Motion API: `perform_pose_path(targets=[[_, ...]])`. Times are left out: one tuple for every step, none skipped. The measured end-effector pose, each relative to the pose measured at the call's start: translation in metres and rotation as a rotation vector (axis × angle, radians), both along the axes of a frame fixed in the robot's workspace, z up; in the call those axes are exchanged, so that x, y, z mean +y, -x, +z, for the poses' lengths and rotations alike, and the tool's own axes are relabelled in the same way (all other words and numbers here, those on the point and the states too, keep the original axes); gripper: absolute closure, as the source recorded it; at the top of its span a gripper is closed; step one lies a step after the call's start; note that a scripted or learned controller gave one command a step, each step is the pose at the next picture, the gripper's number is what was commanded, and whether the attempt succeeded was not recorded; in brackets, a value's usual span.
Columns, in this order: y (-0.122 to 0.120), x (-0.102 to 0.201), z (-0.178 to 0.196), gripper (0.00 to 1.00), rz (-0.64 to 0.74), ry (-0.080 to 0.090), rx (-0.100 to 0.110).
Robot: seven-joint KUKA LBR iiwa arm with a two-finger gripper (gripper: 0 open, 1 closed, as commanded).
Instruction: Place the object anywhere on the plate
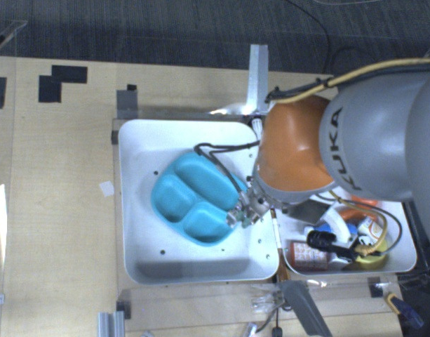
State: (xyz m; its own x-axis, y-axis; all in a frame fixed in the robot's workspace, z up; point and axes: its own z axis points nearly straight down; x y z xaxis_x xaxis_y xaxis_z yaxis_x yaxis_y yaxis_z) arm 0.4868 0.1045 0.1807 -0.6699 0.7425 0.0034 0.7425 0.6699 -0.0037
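1. Your hand point(244, 213) sits at the lower right edge of the blue divided plate point(195, 196), centre of frame, in the left white bin point(141, 258). It's small and partly under the orange wrist band point(293, 153); can't tell if it's clenched or released, or whether anything is in it.
2. The object to place: can't pick it out for sure. Right white bin point(410, 251), lower right of frame, holds a clutter of items point(341, 241) (something black, some yellow and orange, a brown packet), mostly hidden by the arm.
3. Plate has three compartments, lies tilted in the bin, looks bare.
4. My read: you're either at the drop over the plate or idle there. If carrying, move the hand up-left so it's over a compartment, not the rim.
5. Go low before letting go, so the item doesn't bounce off into the bin.
6. Watch the black cable point(218, 153) looping over the plate's top edge; keep it from snagging.
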Motion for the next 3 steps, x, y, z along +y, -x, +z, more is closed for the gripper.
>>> perform_pose_path(targets=[[-0.006, 0.063, -0.046, 1.00, -0.015, 0.001, 0.002], [0.001, 0.102, -0.044, 1.00, -0.320, 0.002, -0.001], [-0.001, 0.027, -0.011, 1.00, -0.565, 0.004, -0.002]])
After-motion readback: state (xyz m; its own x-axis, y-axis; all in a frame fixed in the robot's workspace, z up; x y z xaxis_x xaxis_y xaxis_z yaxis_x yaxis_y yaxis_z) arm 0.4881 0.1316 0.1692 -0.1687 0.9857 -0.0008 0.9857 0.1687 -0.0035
